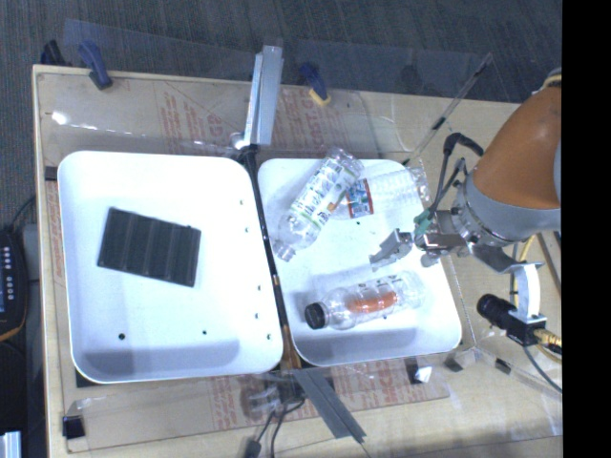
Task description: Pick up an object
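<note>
Two clear plastic bottles lie in the right bin (434,337). One bottle (318,204) lies slantwise at the back, with a red and blue label beside its top end. The other bottle (368,301) lies on its side near the front, with a black cap at its left end and something orange inside. My gripper (399,246) hangs over the bin's right-middle, just above and behind the front bottle, and nothing shows in it. A dark grey ribbed rectangular slab (150,246) lies flat in the left bin (76,284).
A crumpled clear plastic piece (396,187) lies at the right bin's back right corner. A metal post (263,93) stands behind the seam between the bins. Cables and a black fitting (506,318) sit right of the right bin, below the arm.
</note>
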Available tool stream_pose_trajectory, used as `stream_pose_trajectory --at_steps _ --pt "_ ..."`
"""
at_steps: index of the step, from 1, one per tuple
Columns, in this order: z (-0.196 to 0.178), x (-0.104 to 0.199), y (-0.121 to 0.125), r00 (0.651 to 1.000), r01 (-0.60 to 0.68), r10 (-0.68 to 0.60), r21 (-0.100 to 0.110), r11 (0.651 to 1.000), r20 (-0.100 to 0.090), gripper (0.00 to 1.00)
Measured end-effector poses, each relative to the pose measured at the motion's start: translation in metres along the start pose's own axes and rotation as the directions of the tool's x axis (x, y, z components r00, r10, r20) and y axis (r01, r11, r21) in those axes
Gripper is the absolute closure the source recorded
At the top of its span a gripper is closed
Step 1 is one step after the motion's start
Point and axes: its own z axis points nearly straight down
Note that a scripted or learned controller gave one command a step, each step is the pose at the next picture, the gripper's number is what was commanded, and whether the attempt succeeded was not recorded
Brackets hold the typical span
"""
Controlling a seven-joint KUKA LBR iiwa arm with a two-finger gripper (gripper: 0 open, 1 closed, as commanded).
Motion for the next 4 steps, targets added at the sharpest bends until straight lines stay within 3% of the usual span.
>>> stream_pose_trajectory --at_steps 1,2,3,4 --pt "0.141 0.009 -0.005 1.000 0.018 -0.018 -0.005 1.000 0.000 0.00" --pt "0.164 0.020 -0.005 0.948 0.319 -0.319 -0.006 0.948 0.002 0.00" --pt "0.165 0.067 0.015 0.984 0.178 -0.178 -0.005 0.984 0.006 0.00" --pt "0.126 0.060 0.134 0.984 0.180 -0.180 -0.004 0.984 0.002 0.00"
